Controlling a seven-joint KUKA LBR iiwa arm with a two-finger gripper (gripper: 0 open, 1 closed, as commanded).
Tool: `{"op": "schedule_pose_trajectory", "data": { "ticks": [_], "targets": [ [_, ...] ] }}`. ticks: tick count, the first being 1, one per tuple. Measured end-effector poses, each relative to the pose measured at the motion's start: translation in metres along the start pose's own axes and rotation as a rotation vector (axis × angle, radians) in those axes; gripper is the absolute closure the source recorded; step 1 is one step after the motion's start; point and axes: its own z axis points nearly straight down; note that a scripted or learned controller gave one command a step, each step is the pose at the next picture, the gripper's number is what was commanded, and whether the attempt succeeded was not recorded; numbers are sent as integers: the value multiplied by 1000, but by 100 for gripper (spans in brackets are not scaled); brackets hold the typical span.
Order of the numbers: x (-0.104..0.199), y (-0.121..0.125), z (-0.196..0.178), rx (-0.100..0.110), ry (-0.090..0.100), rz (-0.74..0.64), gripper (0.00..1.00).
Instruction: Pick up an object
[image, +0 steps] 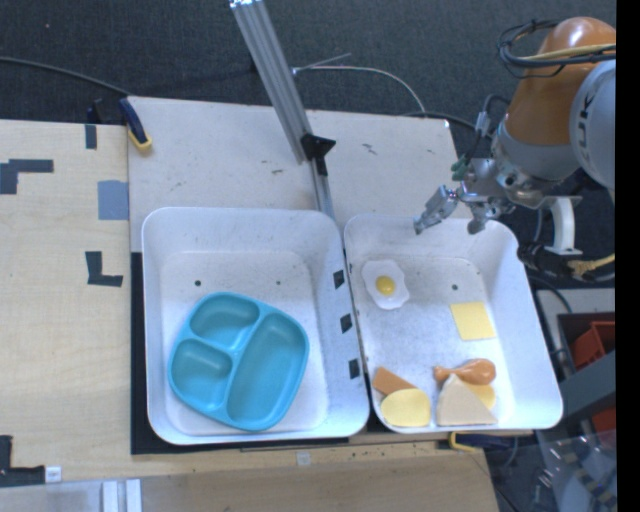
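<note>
Above the far rim of the right-hand white bin, the two-finger gripper is seen spread apart, nothing between its fingers (approach step, by judgement). Nearest below lies the fried-egg toy; a descent onto it is called for.

1. We see the arm cut off by the right edge.
2. The aluminium rail runs out past the top edge.
3. Among the food pieces in the right bin, the cream wedge partly covers the yellow piece behind it.
4. The tabletop is cut off at the left edge.
</note>
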Motion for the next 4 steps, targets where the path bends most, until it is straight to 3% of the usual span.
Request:
{"op": "schedule_pose_trajectory", "data": {
  "ticks": [1,2,3,4],
  "targets": [
    [-47,-55,90,10,-1,7,0],
    [-77,-112,157,3,0,7,0],
    [-67,-90,155,-3,-2,-1,0],
    [-66,-90,146,-2,0,-1,100]
  ]
}}
